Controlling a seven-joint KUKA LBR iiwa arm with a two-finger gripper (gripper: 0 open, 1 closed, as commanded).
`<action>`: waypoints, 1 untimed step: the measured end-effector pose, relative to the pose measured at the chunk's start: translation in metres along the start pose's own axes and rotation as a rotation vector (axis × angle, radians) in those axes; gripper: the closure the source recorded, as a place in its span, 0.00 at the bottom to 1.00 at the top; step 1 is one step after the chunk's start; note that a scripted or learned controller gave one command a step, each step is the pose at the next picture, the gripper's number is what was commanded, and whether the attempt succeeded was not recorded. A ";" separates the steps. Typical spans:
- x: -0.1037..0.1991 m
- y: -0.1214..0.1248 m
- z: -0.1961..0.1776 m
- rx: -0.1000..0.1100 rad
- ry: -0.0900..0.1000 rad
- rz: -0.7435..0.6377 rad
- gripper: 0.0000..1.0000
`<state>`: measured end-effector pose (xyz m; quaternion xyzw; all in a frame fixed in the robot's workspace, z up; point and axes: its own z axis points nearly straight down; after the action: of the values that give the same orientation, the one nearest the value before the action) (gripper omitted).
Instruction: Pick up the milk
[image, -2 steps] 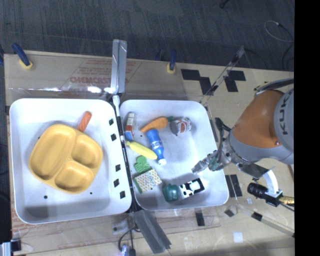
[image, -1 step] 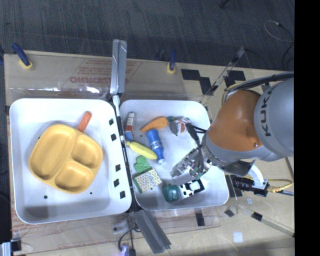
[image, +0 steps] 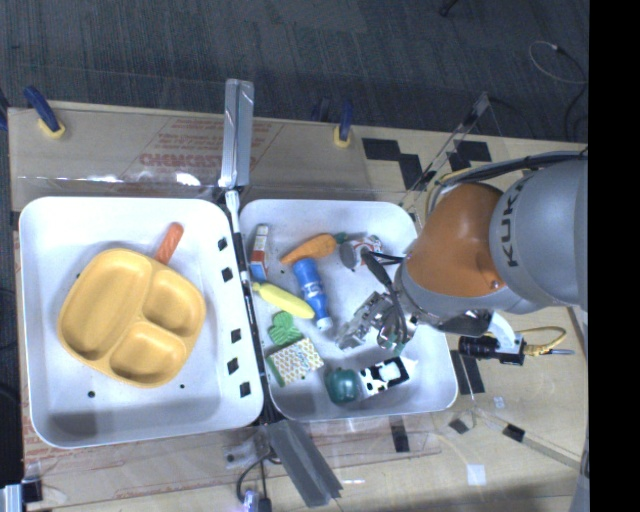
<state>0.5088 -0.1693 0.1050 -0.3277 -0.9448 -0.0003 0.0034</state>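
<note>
Camera view — the gripper (image: 375, 325) hovers low in the right bin (image: 425, 400), fingers spread, nothing between them. The milk (image: 384, 377), a black-and-white carton, lies just beside it near the front wall — straddle the carton squarely before closing.

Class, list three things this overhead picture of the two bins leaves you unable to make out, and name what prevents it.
1. Gripper: a blurred metallic tangle in the camera view; its state is unreadable.
2. Milk, the black-and-white carton: the gripper overlaps its upper edge, so contact is unclear.
3. Small carrot in the left bin: its lower end is hidden behind the yellow tray.
</note>
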 end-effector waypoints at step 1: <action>-0.014 -0.041 -0.063 -0.001 -0.003 -0.259 1.00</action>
<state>0.4947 -0.2109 0.1679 -0.2028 -0.9792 -0.0004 0.0017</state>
